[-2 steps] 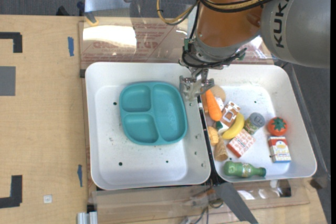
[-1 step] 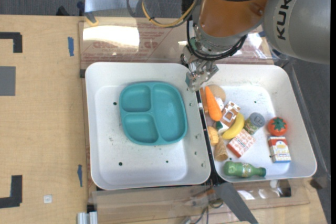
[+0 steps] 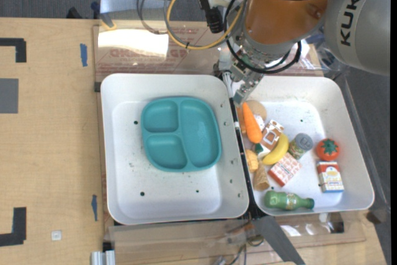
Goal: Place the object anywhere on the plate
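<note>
A teal plate (image 3: pixel 181 132) with three compartments lies in the left bin (image 3: pixel 118 152), with nothing on it. My gripper (image 3: pixel 241 89) hangs under the orange wrist band, over the divide between the two bins at their far end. Its tip is just above the upper end of an orange carrot (image 3: pixel 250 122), which lies in the right bin (image 3: pixel 353 133) by its left wall. From this angle I cannot make out any object held in the gripper.
The right bin also holds a banana (image 3: pixel 277 149), a tomato (image 3: pixel 327 149), a grey can (image 3: pixel 302 144), a green bottle (image 3: pixel 288 200), two small cartons (image 3: pixel 330 177) and other toy food. Yellow and black cables (image 3: pixel 186 15) loop behind the bins.
</note>
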